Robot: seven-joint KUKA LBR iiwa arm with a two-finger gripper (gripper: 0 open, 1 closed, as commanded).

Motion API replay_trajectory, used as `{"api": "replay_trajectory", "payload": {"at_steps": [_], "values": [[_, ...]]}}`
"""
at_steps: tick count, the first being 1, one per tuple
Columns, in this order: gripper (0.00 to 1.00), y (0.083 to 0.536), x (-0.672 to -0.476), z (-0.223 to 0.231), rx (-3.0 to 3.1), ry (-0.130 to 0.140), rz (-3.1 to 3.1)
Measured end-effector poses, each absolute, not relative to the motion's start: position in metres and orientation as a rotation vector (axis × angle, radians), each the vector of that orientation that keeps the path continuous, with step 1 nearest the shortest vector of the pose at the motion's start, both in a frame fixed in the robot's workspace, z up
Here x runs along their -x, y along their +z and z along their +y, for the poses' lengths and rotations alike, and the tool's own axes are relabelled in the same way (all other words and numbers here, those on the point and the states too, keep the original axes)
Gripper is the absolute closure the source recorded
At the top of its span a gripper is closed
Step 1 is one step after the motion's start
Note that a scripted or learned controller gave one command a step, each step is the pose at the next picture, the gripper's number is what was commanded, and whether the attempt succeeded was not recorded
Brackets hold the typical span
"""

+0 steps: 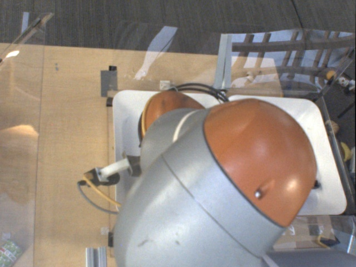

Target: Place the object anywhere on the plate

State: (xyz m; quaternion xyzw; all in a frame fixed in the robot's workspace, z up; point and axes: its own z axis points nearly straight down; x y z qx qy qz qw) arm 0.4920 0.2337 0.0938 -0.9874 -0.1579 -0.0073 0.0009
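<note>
Counter [55, 149]: bare pale wood lay farthest left, outside the bins.
Cable stub [108, 174]: a short white piece with a dark tip and a yellow cable loop stuck out over the left bin's edge. It seemed to belong to the arm's wrist side, so the end effector was probably close by and below it.
Left bin [118, 121]: only its left wall and a strip of the far rim were exposed. Its contents could not be told, because the arm lay across the floor.
Arm [183, 204]: the grey body crossed both bins, with one orange band [256, 160] nearest the lens and a second orange patch [167, 104] farther back.
End effector: whether it was spread, pressed together or pinching anything could not be told.
Object: its place could not be told. If it was in a bin, it lay under the arm's bulk.
Plate: likewise not made out, so its side relative to the end effector remained unknown.
Right bin [331, 166]: a bare white corner and right rim were exposed, with nothing resting on that part.
Step in hand: probably a reach or placement low in the left bin.
Doing it well: confirm the hold first, come down squarely over the plate's middle, release low, then lift straight up without clipping the bin wall.
</note>
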Motion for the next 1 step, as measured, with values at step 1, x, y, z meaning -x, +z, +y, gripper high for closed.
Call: {"api": "replay_trajectory", "payload": {"at_steps": [1], "values": [[1.0, 0.0939, -0.4918, 0.2338, 3.087, -0.022, -0.568]]}}
